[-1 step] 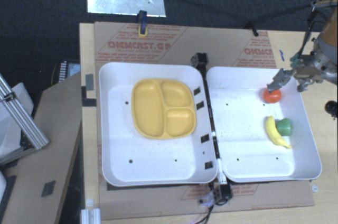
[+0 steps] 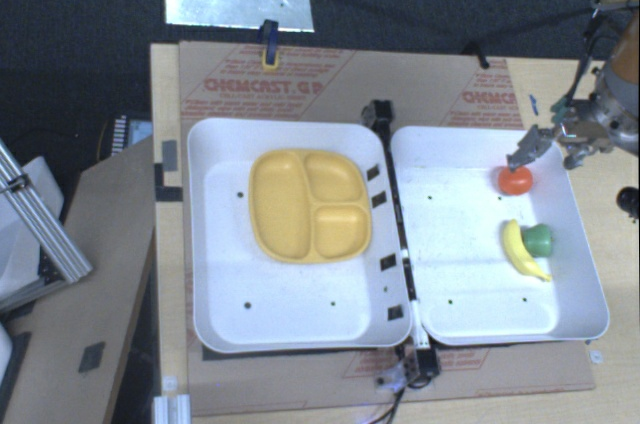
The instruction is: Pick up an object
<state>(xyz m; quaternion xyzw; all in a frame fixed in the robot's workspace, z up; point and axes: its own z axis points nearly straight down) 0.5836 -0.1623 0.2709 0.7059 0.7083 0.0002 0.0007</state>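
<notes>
**Arm low at the right edge, fingers spread**

Reaches in from the right edge of the camera view, upper half of the frame. Shows a grey wrist (image 2: 612, 117) with a sliver of orange band (image 2: 625, 62) above it. Carries the gripper (image 2: 549, 147) pointed down and toward the left. Splays two fingers, one long finger (image 2: 526, 150) angled down-left, the other shorter and nearer the right edge. Holds nothing between them, as far as the slanted view allows. Trails thin cables along the upper part of the arm.
</notes>
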